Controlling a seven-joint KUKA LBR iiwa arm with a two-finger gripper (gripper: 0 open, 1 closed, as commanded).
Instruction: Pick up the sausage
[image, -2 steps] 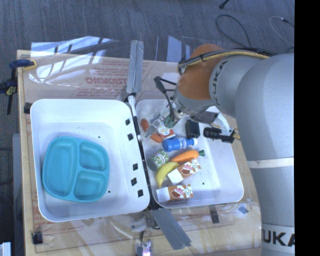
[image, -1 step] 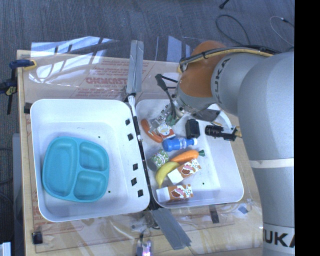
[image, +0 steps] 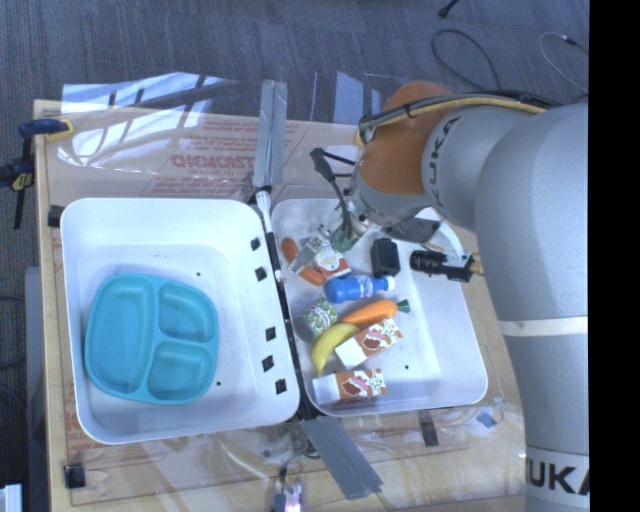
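The sausage (image: 289, 249) is a short reddish-orange piece lying at the upper left of the right bin (image: 455, 345), close to the divider between the bins. My gripper (image: 327, 242) is low in that bin, just to the right of the sausage, above a cluster of toy food. The orange wrist band and grey arm hide the bin's far right corner. Nothing shows clearly between the gripper's tips.
Below the gripper lie an orange-and-white item (image: 325, 268), a blue bottle (image: 355, 289), a carrot (image: 372, 311), a banana (image: 330, 346), a green-white piece (image: 320, 318) and two printed packs (image: 375, 338) (image: 352, 384). The left bin (image: 130, 235) holds a blue divided plate (image: 152, 338).
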